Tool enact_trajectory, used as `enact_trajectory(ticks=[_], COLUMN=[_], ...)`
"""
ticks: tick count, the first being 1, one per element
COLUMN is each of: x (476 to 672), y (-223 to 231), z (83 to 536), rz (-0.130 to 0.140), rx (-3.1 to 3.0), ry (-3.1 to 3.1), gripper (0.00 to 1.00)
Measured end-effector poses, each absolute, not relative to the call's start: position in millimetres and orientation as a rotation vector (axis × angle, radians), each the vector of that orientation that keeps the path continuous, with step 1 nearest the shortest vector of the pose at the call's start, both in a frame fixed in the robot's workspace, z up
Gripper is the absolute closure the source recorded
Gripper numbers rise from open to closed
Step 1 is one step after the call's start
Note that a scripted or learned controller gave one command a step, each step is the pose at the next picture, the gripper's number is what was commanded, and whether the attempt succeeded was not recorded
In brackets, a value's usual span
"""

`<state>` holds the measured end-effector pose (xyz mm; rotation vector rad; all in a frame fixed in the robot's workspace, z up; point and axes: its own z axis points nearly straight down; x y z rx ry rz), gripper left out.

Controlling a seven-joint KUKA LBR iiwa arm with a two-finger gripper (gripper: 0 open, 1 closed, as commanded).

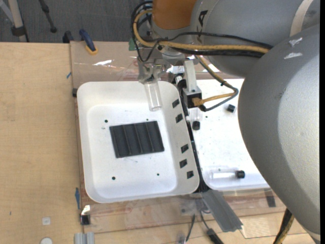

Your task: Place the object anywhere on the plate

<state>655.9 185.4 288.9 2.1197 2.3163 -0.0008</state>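
One clear tube (154, 98) hangs upright over the far edge of the left bin (83, 136), its top pinched between the fingers of the gripper (151, 80), a hold we judge suited to carrying. We see the black ribbed plate (137, 139) lying flat on that bin's floor, nearer us. The tube sits clear of it, not yet placed.

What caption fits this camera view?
Grey KUKA arm's gripper hovering over a white bin with a black ribbed rectangular plate.

A clear tube (154, 96) hangs upright over the ribbed dark plate (136, 139).
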Motion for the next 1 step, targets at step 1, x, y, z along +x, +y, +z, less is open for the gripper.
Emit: enact_trajectory(ticks=[1], x=[666.7], y=[216.9], z=[272.2], rz=[0.002], rx=[2.024], ry=[2.399], gripper=[1.00])
